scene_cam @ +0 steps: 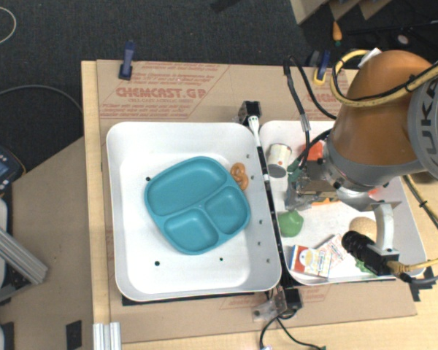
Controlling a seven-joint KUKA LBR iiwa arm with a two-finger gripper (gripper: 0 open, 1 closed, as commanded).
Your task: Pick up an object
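My gripper (pixel 301 195) hangs low over the left part of the right bin (pixel 292 131), under the grey and orange arm. Just below it lies a green rounded object (pixel 290 223), close to the gripper; contact between them is not clear. A small white and grey cylinder (pixel 279 156) lies behind the gripper near the bin's left wall. An orange object (pixel 314 152) peeks out beside the arm. A colourful flat packet (pixel 315 259) rests at the bin's front, and a tan rounded thing (pixel 359 224) sits to the right. The arm hides much of this bin.
The left bin (pixel 124 195) holds a teal divided plate (pixel 197 204) and a small brown pretzel-like piece (pixel 239 173) by the plate's right rim. A black-edged divider (pixel 266 195) separates the two bins. Both stand on a cardboard sheet (pixel 160 90).
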